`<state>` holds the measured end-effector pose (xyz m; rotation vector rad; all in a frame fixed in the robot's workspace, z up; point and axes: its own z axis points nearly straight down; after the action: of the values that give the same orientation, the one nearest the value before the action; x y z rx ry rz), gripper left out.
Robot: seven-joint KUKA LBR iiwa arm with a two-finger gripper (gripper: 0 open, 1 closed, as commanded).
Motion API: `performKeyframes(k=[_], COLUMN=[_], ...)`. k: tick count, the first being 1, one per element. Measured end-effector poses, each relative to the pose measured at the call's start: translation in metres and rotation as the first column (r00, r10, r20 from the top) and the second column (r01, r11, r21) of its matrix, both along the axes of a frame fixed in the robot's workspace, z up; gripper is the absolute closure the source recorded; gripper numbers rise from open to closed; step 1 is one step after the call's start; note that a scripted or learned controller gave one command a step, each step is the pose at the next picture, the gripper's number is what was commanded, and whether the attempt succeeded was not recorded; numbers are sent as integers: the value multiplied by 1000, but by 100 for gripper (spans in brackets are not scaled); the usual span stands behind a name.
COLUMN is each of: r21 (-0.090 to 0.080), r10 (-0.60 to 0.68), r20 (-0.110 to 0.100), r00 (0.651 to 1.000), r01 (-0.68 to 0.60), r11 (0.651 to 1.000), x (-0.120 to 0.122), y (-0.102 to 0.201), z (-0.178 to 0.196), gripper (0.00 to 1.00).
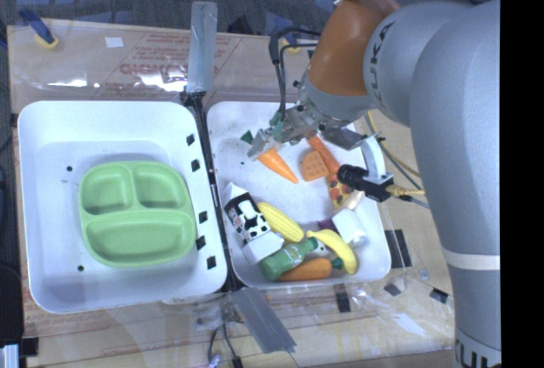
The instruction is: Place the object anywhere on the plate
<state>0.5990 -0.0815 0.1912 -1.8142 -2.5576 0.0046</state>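
A green three-compartment plate (136, 213) lies in the left white bin (42, 137). My gripper (270, 137) hangs over the upper left part of the right bin (223, 124), far from the plate. Just below and right of it lies an orange toy carrot (278, 164), with a small dark green bit (246, 137) to the gripper's left. From this angle I cannot see whether the gripper touches the carrot or holds anything.
The right bin also holds a waffle piece (315, 165), a pizza slice (344, 196), a cow-patterned carton (246, 220), corn (281, 222), a banana (337, 247), a green bottle (287, 259), an orange piece (306, 271) and a white block (349, 229). A black divider (206, 179) separates the bins.
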Motion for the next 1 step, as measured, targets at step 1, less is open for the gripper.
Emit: performKeyframes(k=[1], r21=[1], r10=[-62], r20=[1], r00=[998], r01=[62], r11=[998], x=[-24], y=[72], z=[-1], gripper=[100])
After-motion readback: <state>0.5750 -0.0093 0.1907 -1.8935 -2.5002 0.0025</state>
